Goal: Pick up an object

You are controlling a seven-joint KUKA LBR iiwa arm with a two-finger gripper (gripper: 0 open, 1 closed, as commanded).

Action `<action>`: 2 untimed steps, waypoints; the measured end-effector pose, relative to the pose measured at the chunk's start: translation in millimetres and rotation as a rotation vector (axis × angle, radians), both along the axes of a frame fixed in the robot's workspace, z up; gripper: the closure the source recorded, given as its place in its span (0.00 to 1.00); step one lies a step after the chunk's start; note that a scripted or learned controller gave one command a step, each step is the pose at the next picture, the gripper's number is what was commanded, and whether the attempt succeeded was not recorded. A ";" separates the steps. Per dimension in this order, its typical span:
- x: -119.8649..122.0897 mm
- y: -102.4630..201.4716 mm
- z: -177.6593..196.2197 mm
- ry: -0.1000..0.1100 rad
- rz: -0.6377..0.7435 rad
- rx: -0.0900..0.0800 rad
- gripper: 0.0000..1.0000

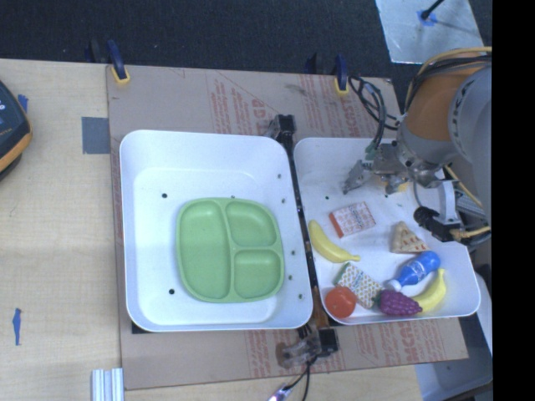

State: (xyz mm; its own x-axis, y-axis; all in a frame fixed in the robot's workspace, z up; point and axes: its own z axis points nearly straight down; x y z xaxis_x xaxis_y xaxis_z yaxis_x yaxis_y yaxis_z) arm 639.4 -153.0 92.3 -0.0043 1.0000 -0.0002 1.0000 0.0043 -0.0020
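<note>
Two shallow white bins are seen side by side on a wooden desk (50, 224), viewed from above at a slant. In the left bin (142, 161), a green divided tray (229, 249) is laid flat near the middle. The right bin (322, 161) is filled with small toy foods: a red-and-white packet (352, 219) near its centre, a yellow banana (330, 244) by its left wall, a pale wedge (407, 240) toward its right wall, and, along its near edge, a red tomato (340, 302), a checked cracker (359, 282), purple grapes (399, 302), a blue-and-white bottle (417, 270) and a second banana (433, 290). The grey arm with its orange band (430, 107) is reached in from the right, and the hand (374, 174) is held low over the far part of the right bin, just beyond the packet. Whether its fingers are apart or together cannot be told; nothing is seen between them.
</note>
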 end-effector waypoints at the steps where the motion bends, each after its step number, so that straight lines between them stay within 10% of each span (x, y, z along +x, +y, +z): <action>1: 2.6 -59.7 79.6 -0.002 -0.001 -0.001 0.00; 2: 16.3 -57.7 -1.7 0.004 0.002 0.000 0.00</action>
State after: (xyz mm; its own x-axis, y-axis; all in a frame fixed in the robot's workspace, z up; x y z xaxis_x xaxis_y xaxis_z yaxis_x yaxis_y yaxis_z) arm 655.7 -210.7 90.6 -0.0064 1.0000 0.0003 1.0000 0.0064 -0.0057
